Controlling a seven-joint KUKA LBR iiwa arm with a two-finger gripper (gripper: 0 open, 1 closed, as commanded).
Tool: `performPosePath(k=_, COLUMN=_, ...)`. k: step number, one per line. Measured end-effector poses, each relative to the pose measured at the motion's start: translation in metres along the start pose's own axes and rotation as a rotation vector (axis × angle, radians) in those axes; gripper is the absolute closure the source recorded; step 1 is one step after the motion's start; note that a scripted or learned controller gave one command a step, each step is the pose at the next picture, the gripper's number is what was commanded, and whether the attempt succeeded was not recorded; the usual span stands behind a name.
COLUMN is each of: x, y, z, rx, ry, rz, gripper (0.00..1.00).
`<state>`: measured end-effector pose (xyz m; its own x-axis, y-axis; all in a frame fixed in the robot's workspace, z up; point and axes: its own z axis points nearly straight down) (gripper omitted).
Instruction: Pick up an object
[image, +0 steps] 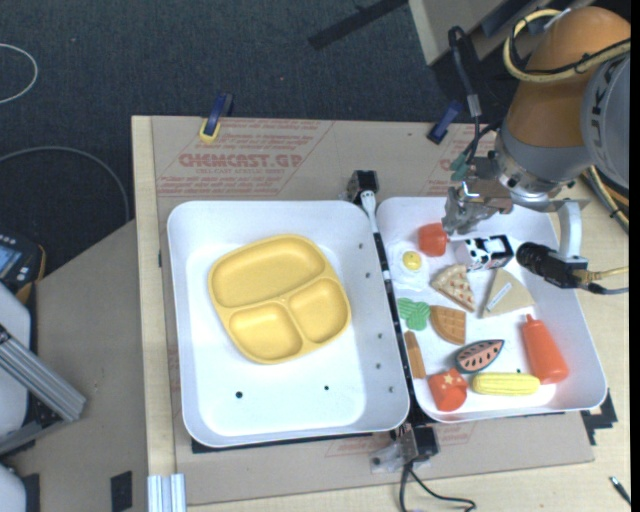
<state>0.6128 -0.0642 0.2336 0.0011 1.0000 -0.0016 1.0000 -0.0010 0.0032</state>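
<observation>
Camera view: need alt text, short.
A grey and orange robot arm reaches from the right, its hand low over toy food in the right white bin. The left white bin holds a yellow divided tray.

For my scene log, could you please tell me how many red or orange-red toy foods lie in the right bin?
3: a tomato beside the end effector at the bin's far end, a bottle near the right rim, and a pepper at the near edge. The arm may hide others.
</observation>
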Motion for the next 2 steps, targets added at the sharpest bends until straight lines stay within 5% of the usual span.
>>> performPosePath(k=2, x=0.003, y=-0.008, z=0.001, rx=0.002, ry=0.001, rz=-0.001, gripper=1.00)
